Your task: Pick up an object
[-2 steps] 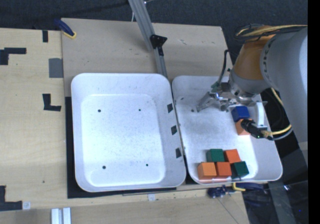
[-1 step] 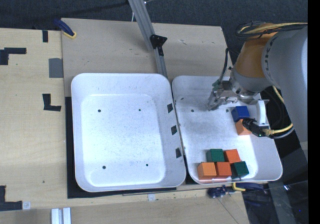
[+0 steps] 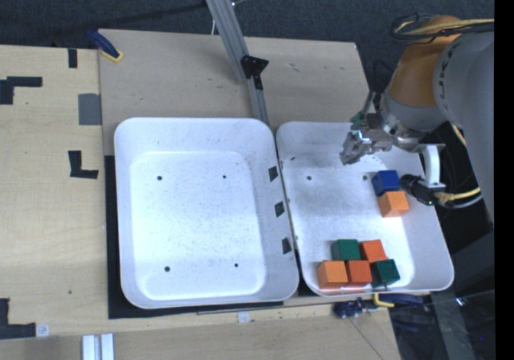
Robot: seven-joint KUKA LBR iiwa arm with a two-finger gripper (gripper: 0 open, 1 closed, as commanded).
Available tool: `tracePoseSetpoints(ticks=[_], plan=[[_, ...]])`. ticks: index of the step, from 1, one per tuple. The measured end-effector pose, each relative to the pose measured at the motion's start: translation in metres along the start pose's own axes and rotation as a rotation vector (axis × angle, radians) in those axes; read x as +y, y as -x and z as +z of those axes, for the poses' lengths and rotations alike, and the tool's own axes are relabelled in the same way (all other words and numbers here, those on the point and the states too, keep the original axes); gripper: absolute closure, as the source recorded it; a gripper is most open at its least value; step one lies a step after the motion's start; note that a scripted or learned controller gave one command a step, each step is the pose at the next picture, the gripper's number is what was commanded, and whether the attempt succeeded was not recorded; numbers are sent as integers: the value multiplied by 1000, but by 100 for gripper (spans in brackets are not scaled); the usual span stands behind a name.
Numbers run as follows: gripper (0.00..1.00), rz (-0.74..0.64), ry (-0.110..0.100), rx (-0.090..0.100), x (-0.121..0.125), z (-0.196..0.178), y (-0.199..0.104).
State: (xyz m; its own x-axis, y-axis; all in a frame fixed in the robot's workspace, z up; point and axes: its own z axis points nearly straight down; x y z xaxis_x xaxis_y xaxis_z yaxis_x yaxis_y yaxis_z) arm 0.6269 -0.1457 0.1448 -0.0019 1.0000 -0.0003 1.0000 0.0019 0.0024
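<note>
two white bins (image 3: pixel 193 129); hand (image 3: pixel 353 151) above right one, fingers indistinct.

Coloured blocks (image 3: pixel 357 262) in right bin (image 3: pixel 321 190)

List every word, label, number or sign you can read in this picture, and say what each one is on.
None: no readable text stands anywhere in this view.
The black tape marks on the bench are plain shapes, not letters.
The coloured blocks in the right bin have bare faces.
The left bin bears dark specks only.
The arm and the gripper carry no legible marking at this size.
</note>
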Motion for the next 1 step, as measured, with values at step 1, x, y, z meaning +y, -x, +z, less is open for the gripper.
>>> tracePoseSetpoints(ticks=[1], plan=[[100,0,3,-1,7,-53,8]])
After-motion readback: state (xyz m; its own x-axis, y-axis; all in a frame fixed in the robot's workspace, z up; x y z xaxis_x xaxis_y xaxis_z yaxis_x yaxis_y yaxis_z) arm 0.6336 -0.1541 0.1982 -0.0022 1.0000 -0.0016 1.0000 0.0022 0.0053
